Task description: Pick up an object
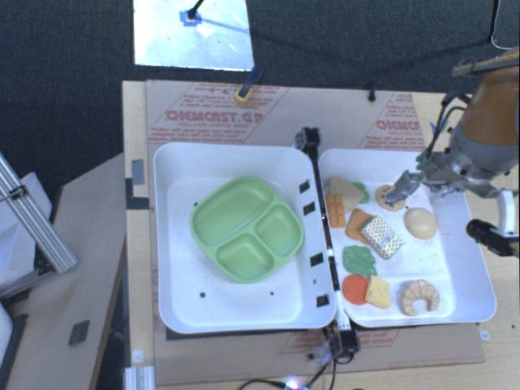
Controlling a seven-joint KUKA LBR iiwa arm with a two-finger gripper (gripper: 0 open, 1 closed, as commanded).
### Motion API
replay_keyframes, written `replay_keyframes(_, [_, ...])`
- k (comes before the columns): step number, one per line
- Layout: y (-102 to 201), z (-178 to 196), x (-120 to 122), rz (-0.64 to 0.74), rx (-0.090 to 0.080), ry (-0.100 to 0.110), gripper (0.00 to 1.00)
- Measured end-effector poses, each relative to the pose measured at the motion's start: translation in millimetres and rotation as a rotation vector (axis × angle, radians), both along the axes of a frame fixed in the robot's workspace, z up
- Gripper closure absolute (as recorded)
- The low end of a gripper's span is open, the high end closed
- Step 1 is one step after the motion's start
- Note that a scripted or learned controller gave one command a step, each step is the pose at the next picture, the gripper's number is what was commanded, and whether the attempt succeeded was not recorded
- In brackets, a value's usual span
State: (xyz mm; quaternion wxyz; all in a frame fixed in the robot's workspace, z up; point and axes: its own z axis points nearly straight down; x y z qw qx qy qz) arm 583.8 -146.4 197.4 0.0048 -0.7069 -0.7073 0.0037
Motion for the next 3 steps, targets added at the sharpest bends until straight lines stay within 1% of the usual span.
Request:
replay_keyframes(1, [0.4, 8.0, 2.6, 0.002, -0.002, -0.013, 0.0])
replay_keyframes(2, [0.2, -32.2, 1.3, 0.001, -0.002, -0.013, 0.0])
replay_keyframes(3, [4.5, -91.5, 7.4, 0.003, -0.001, -0.011, 0.0])
